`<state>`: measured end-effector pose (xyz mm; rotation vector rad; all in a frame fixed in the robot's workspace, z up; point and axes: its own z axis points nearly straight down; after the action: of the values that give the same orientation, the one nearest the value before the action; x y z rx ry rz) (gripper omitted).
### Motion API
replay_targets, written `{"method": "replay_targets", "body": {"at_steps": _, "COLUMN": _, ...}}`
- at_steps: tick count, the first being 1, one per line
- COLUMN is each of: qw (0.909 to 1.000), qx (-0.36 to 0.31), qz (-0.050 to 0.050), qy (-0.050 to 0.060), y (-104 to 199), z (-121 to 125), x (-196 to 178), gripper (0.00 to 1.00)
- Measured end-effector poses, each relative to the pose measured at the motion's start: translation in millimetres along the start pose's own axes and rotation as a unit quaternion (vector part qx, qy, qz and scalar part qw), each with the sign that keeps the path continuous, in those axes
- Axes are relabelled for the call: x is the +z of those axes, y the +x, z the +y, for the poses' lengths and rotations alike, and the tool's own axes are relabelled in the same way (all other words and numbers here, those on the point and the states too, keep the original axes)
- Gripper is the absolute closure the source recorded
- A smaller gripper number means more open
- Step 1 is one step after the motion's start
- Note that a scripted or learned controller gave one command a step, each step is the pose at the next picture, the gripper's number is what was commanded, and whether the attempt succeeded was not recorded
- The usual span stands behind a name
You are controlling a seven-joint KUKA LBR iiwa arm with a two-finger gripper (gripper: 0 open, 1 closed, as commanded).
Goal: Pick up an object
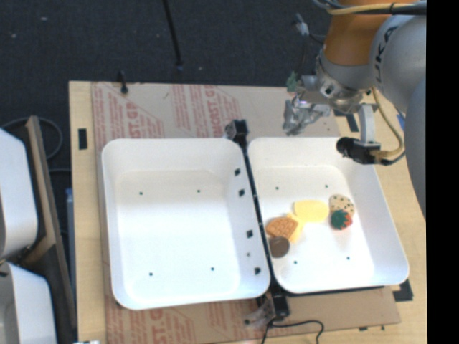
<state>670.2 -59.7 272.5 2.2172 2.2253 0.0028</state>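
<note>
**Arm Above the Right Bin**

The gripper (296,120) hangs above the right bin's (373,213) back edge; whether its jaws are apart is unclear. Down in this smooth white bin lie a flat yellow piece (311,211), a bumpy orange waffle (282,227), a round brown disc (278,247) and a spotted toy (341,212).

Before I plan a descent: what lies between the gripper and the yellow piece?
In the camera view, only the right bin's back rim and bare white floor separate the gripper from the yellow piece.
</note>
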Motion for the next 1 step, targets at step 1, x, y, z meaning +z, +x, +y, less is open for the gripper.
{"method": "replay_targets", "body": {"at_steps": 1, "qw": 1.0, "qx": 0.0, "qz": 0.0, "qy": 0.001, "y": 48.6, "z": 0.9, "x": 17.4, "gripper": 1.0}}
